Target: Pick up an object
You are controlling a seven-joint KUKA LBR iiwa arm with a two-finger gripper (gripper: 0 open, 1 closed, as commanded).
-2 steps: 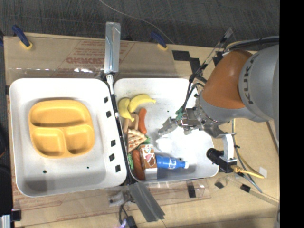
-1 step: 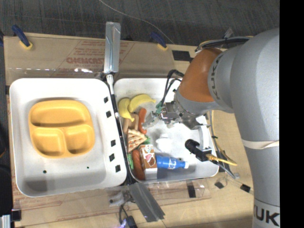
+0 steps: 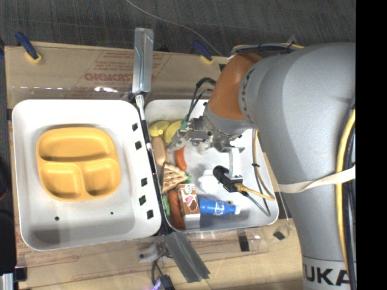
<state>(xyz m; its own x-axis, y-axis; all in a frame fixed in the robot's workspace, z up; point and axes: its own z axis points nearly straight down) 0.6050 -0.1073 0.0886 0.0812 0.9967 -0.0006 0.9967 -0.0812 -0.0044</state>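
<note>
arm low over the crowded right bin

the grey arm (image 3: pixel 302 119) with its orange band (image 3: pixel 230 92) reaches in from the right and hangs over the upper part of the right bin (image 3: pixel 266 219). the pincer (image 3: pixel 192 132) sits near the bin's upper left corner, just beside a yellow, banana-like item (image 3: pixel 162 128); whether it is wide or narrow cannot be told, and nothing can be seen gripped in it. the objects lie mostly along the bin's left wall: an orange, carrot-like piece (image 3: pixel 179 157), a tan sandwich-like wedge (image 3: pixel 173 177), a small red and white carton (image 3: pixel 189 199) and a blue and white bottle (image 3: pixel 216 208) lying flat near the lower wall. the left bin (image 3: pixel 24 162) holds a yellow compartment tray (image 3: pixel 77 162), resting flat. both bins rest side by side on the desk (image 3: pixel 72 65).
</note>
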